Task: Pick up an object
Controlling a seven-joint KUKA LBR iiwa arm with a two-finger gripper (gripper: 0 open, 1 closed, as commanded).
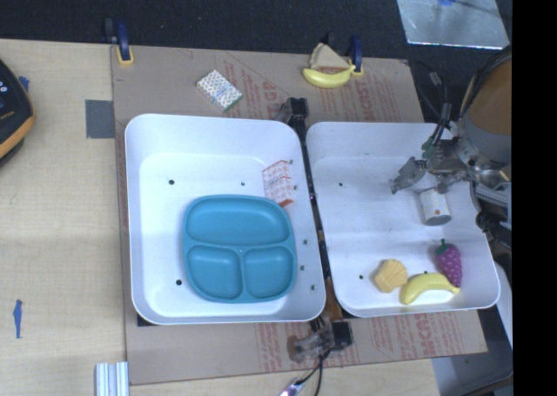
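Reaching in from the 3 o'clock side, the gripper [418, 178] hangs over the upper part of the right bin [348, 211]. Two dark fingers spread from the wrist toward 9 o'clock, so the jaws look wide, and nothing sits between them. A small white cylinder-like piece [432, 206] lies just under the wrist, at about 5 o'clock from the fingertips; I cannot tell whether it is a loose object or a part of the tool.

The candidates for picking lie at the 5 o'clock corner of this bin: a yellow banana [426, 289], purple grapes [449, 263] just above it, and a small yellow corn-like piece [390, 275] beside it at 9 o'clock. In the left bin [157, 151] rests a blue divided plate [238, 246], with a small red-and-white packet [278, 182] at its 1 o'clock.

My judgement is that the task is in the approach step, and no grasp is made yet. The next move calls for choosing one object, bringing the open jaws over it, and going down so the fingers stand on both sides. The fruits lie close together near the bin wall, so this could disturb the closing.
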